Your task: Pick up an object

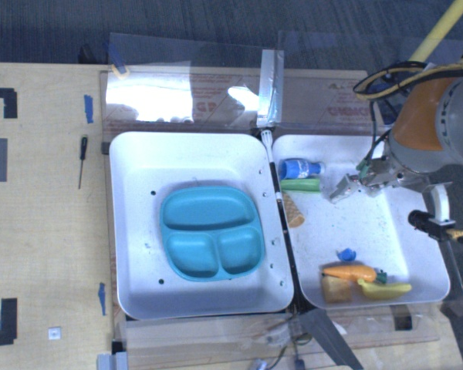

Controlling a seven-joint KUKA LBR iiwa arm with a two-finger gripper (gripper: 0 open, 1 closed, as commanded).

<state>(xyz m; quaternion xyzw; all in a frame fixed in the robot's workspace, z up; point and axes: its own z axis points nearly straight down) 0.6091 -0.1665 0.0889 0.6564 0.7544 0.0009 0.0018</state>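
The end effector (pixel 346 188) hung over the right-hand bin (pixel 393 230), its metal fingers pointing toward the divider between the two bins. Whether it was apart or together could not be told at this size. Nothing showed between its tips, and contact with the bin floor was unclear.

The grey arm (pixel 440 141), with its orange band (pixel 418 122), reached in from the right, bent down over the bin's far right corner.

Just beyond the end effector's tip lay a blue can (pixel 302 167) touching a green stick (pixel 299 184). A tan piece (pixel 293 211) lay beside the divider, below the tip. Well nearer the bin's front edge sat an orange carrot (pixel 349 271), a yellow banana (pixel 386 287), a brown block (pixel 338 288) and a small blue piece (pixel 346 254). Farther past the divider, the left-hand bin (pixel 139 160) on the counter (pixel 38 206) held a teal sectioned tray (pixel 211 232).
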